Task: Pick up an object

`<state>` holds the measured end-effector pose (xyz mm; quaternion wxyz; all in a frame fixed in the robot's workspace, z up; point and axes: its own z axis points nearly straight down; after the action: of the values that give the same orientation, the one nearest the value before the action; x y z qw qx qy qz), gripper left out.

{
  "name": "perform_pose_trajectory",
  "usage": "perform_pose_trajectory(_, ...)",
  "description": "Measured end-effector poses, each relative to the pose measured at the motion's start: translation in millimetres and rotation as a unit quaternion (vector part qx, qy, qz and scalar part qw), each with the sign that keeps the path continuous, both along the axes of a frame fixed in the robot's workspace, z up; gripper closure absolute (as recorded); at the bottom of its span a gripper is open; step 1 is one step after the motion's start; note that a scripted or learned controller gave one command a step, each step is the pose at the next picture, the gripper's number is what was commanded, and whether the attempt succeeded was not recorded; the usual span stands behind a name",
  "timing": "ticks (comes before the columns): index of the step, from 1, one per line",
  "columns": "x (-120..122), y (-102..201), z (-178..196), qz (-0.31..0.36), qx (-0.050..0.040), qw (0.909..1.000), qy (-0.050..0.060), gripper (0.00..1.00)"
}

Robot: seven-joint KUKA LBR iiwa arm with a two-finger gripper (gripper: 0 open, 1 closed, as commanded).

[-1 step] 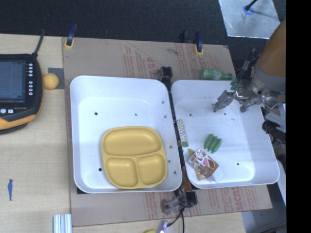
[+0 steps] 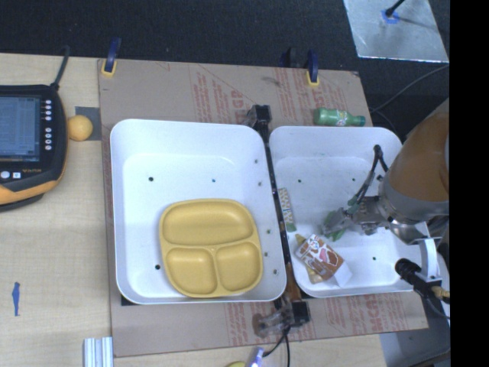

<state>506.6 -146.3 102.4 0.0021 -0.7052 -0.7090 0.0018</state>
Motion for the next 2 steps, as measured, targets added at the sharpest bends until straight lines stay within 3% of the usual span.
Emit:
perform_pose_trajectory(1,70,25,-11,0.001,-0.0005,1.0000,-0.001,0.00)
perform_pose_trajectory(2,93,-42,36,-0.002,-0.0004,1.0000,-0.002,0.00)
